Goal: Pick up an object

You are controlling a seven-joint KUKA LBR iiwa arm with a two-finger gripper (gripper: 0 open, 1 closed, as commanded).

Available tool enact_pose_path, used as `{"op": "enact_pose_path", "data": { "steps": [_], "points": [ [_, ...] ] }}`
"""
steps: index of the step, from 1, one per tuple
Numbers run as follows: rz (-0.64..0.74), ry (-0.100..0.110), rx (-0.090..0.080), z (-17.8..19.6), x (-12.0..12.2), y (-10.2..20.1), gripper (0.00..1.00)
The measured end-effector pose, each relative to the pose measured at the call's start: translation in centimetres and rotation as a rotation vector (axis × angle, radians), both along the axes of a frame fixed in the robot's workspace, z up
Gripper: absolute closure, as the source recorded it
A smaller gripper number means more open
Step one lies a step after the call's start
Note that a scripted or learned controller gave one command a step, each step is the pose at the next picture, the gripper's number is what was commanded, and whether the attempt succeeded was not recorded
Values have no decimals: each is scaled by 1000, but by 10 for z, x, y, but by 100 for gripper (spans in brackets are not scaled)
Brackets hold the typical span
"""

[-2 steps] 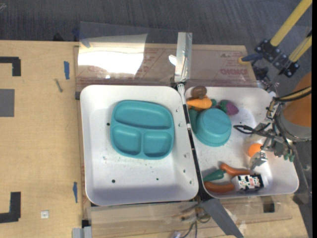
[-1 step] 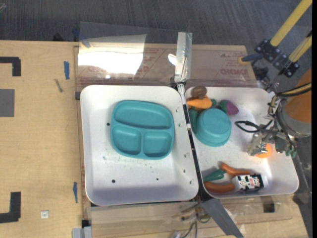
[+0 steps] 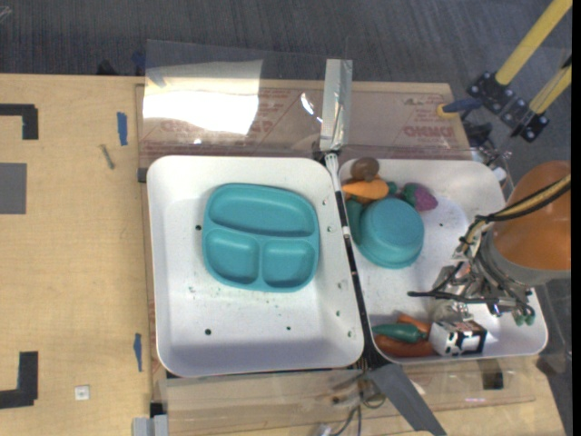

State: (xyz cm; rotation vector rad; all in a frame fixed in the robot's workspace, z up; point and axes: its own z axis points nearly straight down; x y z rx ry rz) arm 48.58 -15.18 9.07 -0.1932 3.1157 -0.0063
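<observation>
Orange and green toys: a carrot (image 3: 400,331) lies in the front corner of the right bin (image 3: 472,189), just beside a black-and-white cube (image 3: 460,340); either could be the pick.
Gripper: the gripper (image 3: 465,309) hangs low over that corner; whether it is released or clenched cannot be told.
Risk: the toys lie crowded against the bin wall, so a grasp may likely nudge them aside or catch the rim.
Right bin, rear: a teal bowl (image 3: 392,232), an orange vegetable (image 3: 366,190), a brown lump (image 3: 364,167), a purple piece (image 3: 423,200).
Left bin (image 3: 172,243): a teal divided plate (image 3: 260,235).

Bench (image 3: 64,243) bearing two white bins (image 3: 172,271)
</observation>
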Motion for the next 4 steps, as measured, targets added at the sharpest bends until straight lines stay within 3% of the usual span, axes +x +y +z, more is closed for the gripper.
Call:
{"op": "enact_pose_path", "data": {
  "steps": [1,2,3,4],
  "points": [
    [18,0,1,0,22,57,100],
    [233,8,-2,76,48,21,100],
    [362,5,-5,9,25,44,100],
    [617,8,-7,79,51,26,100]
  ]
}}
